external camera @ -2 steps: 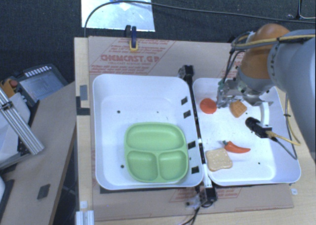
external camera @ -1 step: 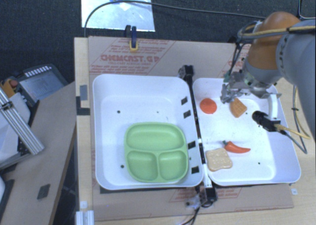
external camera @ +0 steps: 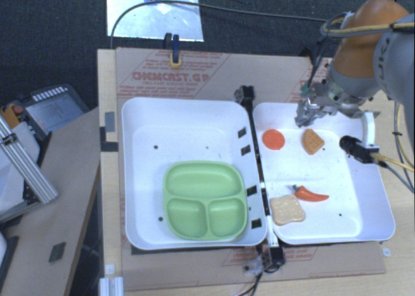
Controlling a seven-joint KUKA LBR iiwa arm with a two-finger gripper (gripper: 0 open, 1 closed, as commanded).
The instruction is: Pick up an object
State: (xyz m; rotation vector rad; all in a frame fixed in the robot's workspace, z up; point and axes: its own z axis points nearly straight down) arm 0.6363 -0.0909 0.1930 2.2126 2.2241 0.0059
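The bench (external camera: 194, 67) carries 2 white bins side by side. The left bin (external camera: 188, 116) holds 1 green tray (external camera: 205, 198) with 3 compartments, lying flat toward the bin's near edge. The right bin (external camera: 369, 204) holds 4 items. A red disc (external camera: 273, 139) lies near the bin's far left corner. A tan block (external camera: 313, 141) lies just right of the disc, apart from it. A red pepper (external camera: 312, 194) lies nearer the middle of the bin, its stem end pointing left. A toast slice (external camera: 287, 210) lies at the bin's near left, just below and left of the pepper, close beside it but whether touching cannot be told. The arm (external camera: 369, 41) reaches in from the right over the far edge of the right bin, its orange band uppermost. The gripper (external camera: 305, 118) hangs above the far part of the right bin, between the disc and the block and just beyond both. Nothing is seen between its tips, and whether it is released or clenched cannot be told. A black fitting (external camera: 355, 147) projects at the arm's right side, over the bin's right part.
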